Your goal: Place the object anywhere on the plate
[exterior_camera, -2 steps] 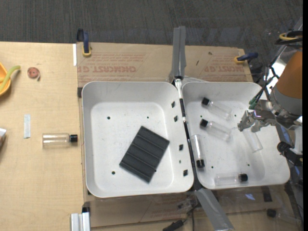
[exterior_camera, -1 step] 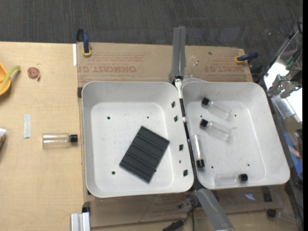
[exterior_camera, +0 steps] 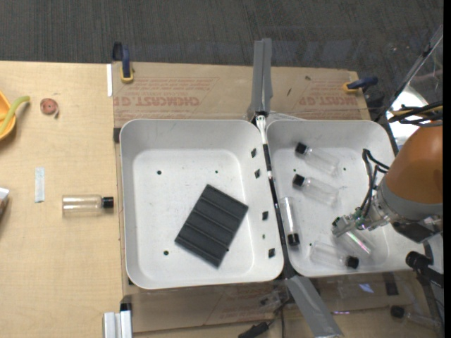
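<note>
Camera view: hand (exterior_camera: 350, 229) hangs low, apparently over a vial (exterior_camera: 334, 254).

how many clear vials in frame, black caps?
5. Four in the right bin: top vial, second vial, one along the left wall, one at the bottom beside the tool. One on the bench left of the bins. The arm may hide more.

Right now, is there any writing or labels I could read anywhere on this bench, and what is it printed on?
"CHEMCAST GP": red print on the cardboard behind the bins; it appears reversed and upside down, so this reading is unsure.
A second red print, on the cardboard at right: too blurred to read.
Vials, dark plate, bins: no text I can see.
</note>
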`<state>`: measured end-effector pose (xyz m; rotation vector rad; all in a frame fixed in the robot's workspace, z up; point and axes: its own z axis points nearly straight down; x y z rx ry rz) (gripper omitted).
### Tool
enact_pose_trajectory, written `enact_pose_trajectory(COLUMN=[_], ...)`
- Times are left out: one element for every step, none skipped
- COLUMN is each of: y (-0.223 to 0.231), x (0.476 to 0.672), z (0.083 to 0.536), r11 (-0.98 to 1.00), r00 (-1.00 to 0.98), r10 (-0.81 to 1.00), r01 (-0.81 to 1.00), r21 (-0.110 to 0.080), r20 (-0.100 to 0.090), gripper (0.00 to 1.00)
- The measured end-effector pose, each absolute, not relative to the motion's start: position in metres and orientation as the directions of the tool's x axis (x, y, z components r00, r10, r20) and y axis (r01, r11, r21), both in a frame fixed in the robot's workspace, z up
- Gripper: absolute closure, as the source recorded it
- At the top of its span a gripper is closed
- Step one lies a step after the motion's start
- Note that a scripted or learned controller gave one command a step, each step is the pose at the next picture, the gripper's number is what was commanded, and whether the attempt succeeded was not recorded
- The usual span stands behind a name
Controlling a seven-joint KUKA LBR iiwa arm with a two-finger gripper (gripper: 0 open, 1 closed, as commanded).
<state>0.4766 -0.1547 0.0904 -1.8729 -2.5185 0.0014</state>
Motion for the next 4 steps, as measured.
enact_pose_trajectory(y=[-0.175,-0.108,-0.202,-0.089], x=[0.543,0.635,0.634,0.592], z=[0.194,0.224,0.329,0.218], r11=[0.245,0.372,0.111,0.184], r00=[-0.245,-0.372,-0.111,-0.184], r10=[0.969,0.928,0.994,0.983], r01=[0.969,0.928,0.994,0.983], r21=[-0.001,0.0,0.0,-0.003], r20=[-0.001,-0.002,-0.003,0.0], gripper=[1.0,1.0,1.0,1.0])
